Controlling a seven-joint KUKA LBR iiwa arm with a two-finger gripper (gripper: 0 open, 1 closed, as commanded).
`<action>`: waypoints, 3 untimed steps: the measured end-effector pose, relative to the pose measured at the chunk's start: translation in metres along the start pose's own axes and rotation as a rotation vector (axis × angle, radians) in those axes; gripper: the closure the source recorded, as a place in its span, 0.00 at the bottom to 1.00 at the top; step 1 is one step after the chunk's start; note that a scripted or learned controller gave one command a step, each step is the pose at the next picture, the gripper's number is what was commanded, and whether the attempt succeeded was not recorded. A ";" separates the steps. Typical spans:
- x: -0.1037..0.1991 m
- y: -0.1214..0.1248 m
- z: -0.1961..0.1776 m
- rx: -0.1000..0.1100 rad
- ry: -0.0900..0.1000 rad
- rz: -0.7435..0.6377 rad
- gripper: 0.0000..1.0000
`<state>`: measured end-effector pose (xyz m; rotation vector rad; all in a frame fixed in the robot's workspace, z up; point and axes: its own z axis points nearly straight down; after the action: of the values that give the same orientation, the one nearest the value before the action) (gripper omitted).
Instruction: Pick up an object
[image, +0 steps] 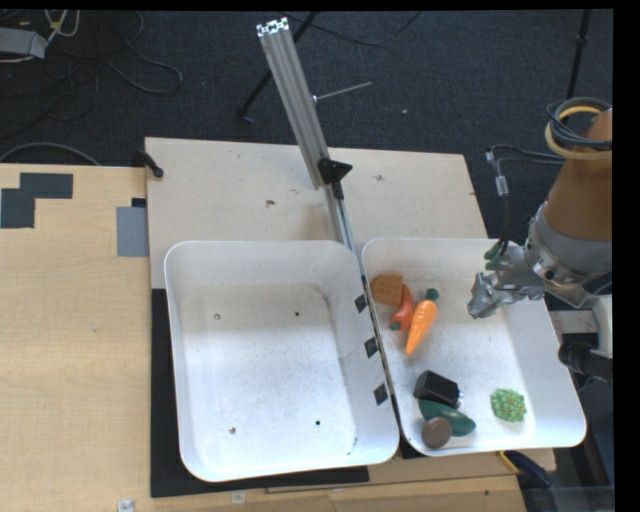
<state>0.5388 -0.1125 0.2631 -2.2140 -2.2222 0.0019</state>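
The right bin (540, 420) holds several small objects. An orange carrot (420, 324) lies near its left wall, beside a brown bread-like piece (387, 290) and a small red item (402, 310). Lower down sit a black block (437, 387), a dark teal object (455, 420), a brown ball (436, 433) and a green bumpy ball (508, 405). My gripper (484, 300) hangs over the right bin's upper right part, to the right of the carrot, with nothing visible between its fingers.
The left bin (190, 350) lies beside the right one, with a row of black clips (370, 345) along the shared wall. A slanted metal rail (300, 105) rises behind the bins. The bench edge runs just below the bins.
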 end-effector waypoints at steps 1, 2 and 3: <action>0.044 -0.008 0.001 0.001 0.000 0.001 1.00; 0.092 -0.019 0.001 0.001 0.000 0.000 1.00; 0.138 -0.028 0.006 0.001 -0.001 -0.001 1.00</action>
<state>0.5101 0.0252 0.2581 -2.2128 -2.2225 0.0041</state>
